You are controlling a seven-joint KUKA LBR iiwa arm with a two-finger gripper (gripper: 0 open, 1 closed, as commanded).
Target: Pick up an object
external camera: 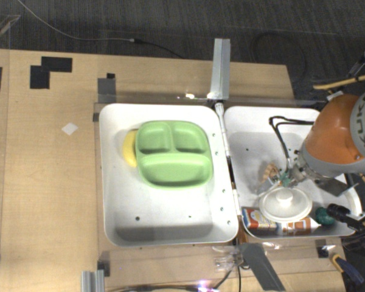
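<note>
Nearest the lens, a bottle-like container with a red and white label [280, 225] lies on its side along the near wall of the right bin [249, 132]; it looks rigid and smooth, so it may roll or slip, and its mid-length would be the fairest place to take hold. Largest on the worktop [42, 181] are the two white bins; the left bin [164, 224] carries a green divided tray [172, 152], stiff, light, best pinched at its rim, with a yellow item [129, 149] half hidden beneath its left edge. In the right bin a round white lid-like piece [285, 204] with a central knob rests against the bottle; the knob offers a natural purchase. Just beyond it the tool [286, 177] hangs low over a small, indistinct brownish object [269, 172], possibly a light toy. Whether its fingers are spread or closed cannot be told from this slant. A dark green-tipped object [330, 213] lies at the right.
</note>
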